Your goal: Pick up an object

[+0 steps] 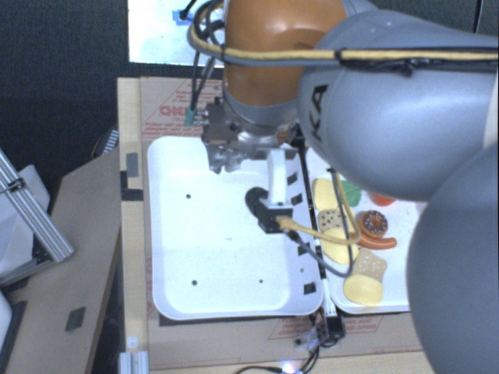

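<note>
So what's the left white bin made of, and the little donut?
The left white bin looks like smooth plastic: even colour, rounded moulded corners. The donut looks like a plastic or rubber toy, brown with a speckled topping; too small to tell which.

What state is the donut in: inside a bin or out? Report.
In. The donut lies inside the right bin, beside an orange sausage and other toy food.
</note>
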Controlling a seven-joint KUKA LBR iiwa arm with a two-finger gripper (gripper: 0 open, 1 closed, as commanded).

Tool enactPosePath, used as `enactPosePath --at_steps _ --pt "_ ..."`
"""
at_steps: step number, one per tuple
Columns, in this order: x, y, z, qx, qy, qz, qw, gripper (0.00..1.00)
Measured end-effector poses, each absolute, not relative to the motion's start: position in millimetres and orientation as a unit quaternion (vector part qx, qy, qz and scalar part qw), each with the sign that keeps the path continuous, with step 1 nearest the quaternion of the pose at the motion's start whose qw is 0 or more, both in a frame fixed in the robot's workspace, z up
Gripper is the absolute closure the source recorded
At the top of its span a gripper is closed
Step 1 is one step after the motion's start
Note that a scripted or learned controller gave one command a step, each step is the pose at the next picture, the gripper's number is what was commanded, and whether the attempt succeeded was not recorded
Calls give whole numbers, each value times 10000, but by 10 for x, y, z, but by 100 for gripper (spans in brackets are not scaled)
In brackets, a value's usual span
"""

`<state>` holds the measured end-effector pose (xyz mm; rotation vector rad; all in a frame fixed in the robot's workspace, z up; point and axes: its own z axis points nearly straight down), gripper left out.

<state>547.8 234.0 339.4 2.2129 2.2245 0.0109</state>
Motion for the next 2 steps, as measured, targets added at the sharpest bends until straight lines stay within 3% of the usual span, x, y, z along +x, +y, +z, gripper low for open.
enactPosePath --at_steps 1,2 --pt "6099 2335 3924 7054 7087 44 29 100" --pt "6692 2329 4129 7056 7086 24 24 100"
